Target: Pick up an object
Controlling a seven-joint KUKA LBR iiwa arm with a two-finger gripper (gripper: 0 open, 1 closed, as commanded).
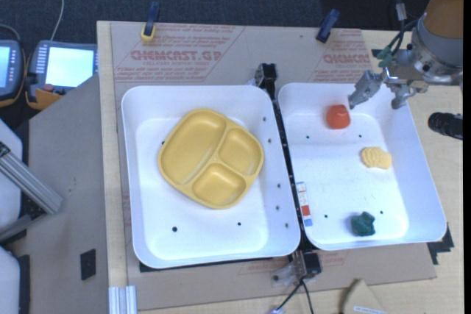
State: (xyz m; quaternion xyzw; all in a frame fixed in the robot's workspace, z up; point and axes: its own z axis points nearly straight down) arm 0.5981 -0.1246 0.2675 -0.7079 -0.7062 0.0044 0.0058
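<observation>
In the right bin point(412, 173) lie three small objects: a red-orange piece point(338, 117) near the back, a yellow lumpy piece point(376, 158) in the middle right, and a dark green piece point(363, 224) near the front. My gripper point(381, 95) hangs over the bin's back right part, fingers spread open with nothing between them. It is to the right of the red-orange piece and apart from it.
The left bin point(143, 180) holds a yellow divided plate point(211, 157). A small red, white and blue label point(304, 204) lies by the right bin's left wall. Clamps point(150, 20) sit at the board's back edge. A black divider point(283, 158) runs between the bins.
</observation>
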